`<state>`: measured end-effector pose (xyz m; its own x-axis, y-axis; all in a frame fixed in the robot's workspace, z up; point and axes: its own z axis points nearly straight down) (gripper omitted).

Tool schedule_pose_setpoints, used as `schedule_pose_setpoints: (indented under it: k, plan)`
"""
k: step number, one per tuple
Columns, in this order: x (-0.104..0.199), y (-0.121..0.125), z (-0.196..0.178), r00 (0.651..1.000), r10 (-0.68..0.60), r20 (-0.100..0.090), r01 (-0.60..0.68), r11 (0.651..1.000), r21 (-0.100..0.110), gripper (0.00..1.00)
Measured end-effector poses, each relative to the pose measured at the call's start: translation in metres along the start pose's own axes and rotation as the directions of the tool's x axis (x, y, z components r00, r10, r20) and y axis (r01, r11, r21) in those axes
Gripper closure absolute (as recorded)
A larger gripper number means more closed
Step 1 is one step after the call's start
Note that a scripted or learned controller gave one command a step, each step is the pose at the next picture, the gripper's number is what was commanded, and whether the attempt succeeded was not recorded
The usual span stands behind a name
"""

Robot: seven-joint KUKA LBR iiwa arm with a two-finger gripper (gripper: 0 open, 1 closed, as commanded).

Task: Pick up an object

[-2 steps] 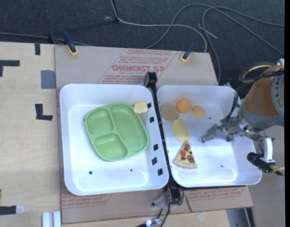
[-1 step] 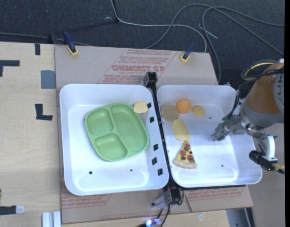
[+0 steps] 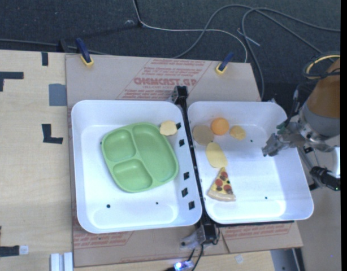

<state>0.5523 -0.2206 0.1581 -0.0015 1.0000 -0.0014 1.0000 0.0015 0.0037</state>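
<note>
1. On the bench, left bin (image 3: pixel 83 168): holds a green divided plate (image 3: pixel 139 157) lying flat and slightly turned, with a small pale yellow piece (image 3: pixel 168 128) just beside its upper right corner, near the shared wall. Both sit well apart from the arm, so they are the harder reach.
2. Right bin (image 3: pixel 286 205): the likely source of the pick. Its toy food is clustered against the left wall: an orange ball (image 3: pixel 220 126), a small yellow-orange piece (image 3: pixel 237 132) just beside it, a tan disc (image 3: pixel 203 134), a pale yellow oval (image 3: pixel 216 154) below that, and a pizza slice (image 3: pixel 221 185) nearest the front. The bin's right half is bare floor.
3. Gripper (image 3: pixel 270 148): over the right bin's right edge, pointing inward toward the cluster, with nothing visibly between its fingers. Whether it is spread or closed cannot be told at this size.
4. Judgement: approach stage; no item secured. Pieces touching or crowding one another near the wall may hinder a clean grasp; the pizza slice lies most apart.
</note>
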Motion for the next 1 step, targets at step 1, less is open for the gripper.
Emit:
schedule_pose_setpoints:
  k: [1]
  plan:
    - [0.0044, 0.0000, -0.0624, 1.000, 0.000, 0.000, 0.000, 1.000, -0.001, 1.00]
